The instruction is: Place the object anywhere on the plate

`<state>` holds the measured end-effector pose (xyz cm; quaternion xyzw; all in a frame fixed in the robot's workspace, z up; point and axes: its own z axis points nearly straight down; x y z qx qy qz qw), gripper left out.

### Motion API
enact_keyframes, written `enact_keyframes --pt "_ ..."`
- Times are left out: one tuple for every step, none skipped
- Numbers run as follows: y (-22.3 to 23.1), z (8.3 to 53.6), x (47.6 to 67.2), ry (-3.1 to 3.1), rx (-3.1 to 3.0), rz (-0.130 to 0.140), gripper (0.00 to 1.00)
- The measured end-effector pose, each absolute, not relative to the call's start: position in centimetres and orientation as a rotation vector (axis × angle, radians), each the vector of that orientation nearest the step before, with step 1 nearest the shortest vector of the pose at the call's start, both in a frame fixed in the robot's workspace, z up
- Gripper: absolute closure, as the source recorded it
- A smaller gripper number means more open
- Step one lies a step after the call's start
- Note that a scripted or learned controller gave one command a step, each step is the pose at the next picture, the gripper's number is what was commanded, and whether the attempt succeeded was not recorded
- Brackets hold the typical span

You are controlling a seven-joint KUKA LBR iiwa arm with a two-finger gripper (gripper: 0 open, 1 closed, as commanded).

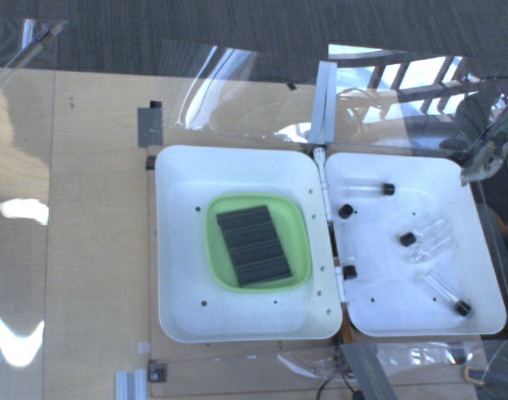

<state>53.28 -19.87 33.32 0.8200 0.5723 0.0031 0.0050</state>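
A green plate [298,242] sits in the middle of the left white bin [177,307]. A dark grey ribbed rectangular block [253,245] lies flat on the plate, turned slightly and inside its rim. My gripper [485,158] is at the far right, above the upper right corner of the right bin [484,248], well away from the plate and the block. It is blurred and partly cut off by the frame edge.
Several clear vials with black caps lie scattered in the right bin, among them one near its top [367,190], one mid-bin [424,240] and one at the lower right [446,293]. A metal bracket [324,107] stands behind the seam between the bins.
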Motion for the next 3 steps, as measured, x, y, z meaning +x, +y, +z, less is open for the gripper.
enact_keyframes --pt "-18.8 35.9 48.9 1.647 2.665 0.009 0.00" --pt "-19.5 28.4 48.9 1.584 2.709 0.005 0.00" --pt "-19.7 28.7 48.8 1.538 2.736 0.004 0.00"
